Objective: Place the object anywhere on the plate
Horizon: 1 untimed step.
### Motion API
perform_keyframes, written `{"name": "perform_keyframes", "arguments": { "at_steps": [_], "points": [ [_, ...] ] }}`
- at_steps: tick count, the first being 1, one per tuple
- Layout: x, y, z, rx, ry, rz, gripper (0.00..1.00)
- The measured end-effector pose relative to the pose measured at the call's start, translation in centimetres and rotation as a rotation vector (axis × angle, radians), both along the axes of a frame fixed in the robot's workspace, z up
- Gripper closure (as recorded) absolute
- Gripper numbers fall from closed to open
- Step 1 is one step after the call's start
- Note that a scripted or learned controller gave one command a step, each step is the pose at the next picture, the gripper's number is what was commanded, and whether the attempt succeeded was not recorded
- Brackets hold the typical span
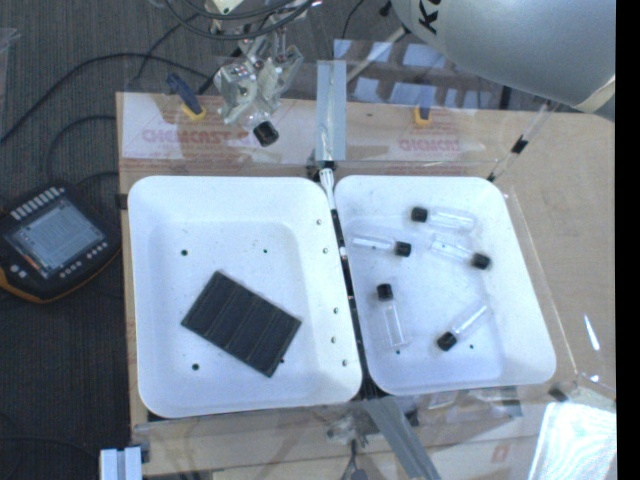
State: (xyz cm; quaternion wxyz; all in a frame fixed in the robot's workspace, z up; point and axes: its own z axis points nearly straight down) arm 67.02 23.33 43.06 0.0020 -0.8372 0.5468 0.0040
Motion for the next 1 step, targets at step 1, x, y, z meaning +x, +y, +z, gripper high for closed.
{"name": "perform_keyframes", "arguments": {
  "at_steps": [1],
  "points": [
    [0.21, 0.07, 0.64, 0.010, 0.004, -0.004, 1.00]
  ]
}}
